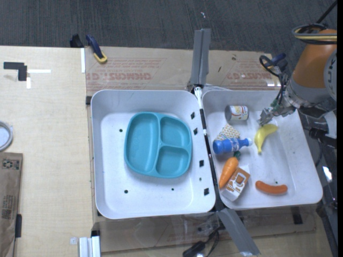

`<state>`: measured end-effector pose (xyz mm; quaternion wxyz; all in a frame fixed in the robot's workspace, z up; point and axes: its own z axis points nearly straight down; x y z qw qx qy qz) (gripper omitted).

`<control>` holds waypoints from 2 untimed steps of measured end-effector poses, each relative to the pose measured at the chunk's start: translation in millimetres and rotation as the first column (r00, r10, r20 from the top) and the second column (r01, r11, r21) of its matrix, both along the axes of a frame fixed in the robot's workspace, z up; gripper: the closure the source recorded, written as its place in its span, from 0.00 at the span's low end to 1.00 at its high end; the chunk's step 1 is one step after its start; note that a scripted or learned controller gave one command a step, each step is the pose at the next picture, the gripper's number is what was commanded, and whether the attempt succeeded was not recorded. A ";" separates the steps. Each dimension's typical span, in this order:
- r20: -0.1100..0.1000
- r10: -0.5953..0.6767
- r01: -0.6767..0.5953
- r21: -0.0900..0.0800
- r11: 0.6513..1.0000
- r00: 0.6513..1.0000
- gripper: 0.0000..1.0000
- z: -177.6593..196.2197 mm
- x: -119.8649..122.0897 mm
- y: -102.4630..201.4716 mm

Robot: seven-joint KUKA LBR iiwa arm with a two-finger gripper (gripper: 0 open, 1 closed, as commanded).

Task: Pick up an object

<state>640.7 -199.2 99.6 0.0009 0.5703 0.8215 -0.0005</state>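
Gripper [270, 114] at the end of the grey, orange-banded arm [313, 68], reaching in from the right, down low over the far right part of the right bin [292, 159]. Hung right at the upper end of a yellow banana [264, 135], touching it or just above; could not tell which, nor whether clenched or released. Nothing seen lifted. Banana flat on the bin floor, curved, lower tip toward the near side. Just left of the gripper, a small silver can [237, 113] on its side. Below the can, a white netted pouch [229, 131], touching a blue bottle [230, 144] lying with its cap toward the banana. Nearer still, an orange carrot [229, 170] aslant against a small orange-and-white carton [236, 185]. Well apart to the right of the carton, a red-orange sausage [271, 188] by the near wall. In the left bin [99, 143], a turquoise divided plate [158, 144] about the middle, upright on its base, three compartments facing up.
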 end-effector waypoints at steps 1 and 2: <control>0.000 0.000 0.000 0.000 1.000 1.000 0.00 0.0 0.0 -0.1; -0.003 -0.022 0.022 0.002 1.000 1.000 0.00 -8.9 -35.8 20.5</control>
